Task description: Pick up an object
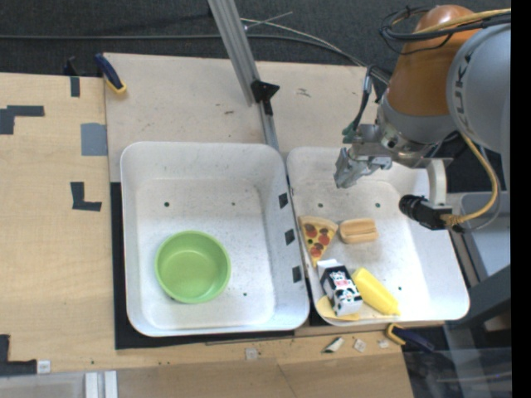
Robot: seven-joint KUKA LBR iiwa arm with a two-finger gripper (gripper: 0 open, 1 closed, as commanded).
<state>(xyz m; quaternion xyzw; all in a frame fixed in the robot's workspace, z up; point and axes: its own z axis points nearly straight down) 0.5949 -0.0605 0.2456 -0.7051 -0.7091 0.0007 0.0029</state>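
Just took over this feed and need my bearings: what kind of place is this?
Most likely a robot grasping test bench in a lab: two white bins hold toy items like a pizza slice and green bowl, on a taped wooden bench.

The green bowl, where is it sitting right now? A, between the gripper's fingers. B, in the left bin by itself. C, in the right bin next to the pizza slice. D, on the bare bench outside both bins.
B: the green bowl sits alone on the floor of the left bin, while the pizza slice lies in the right bin, below the gripper.
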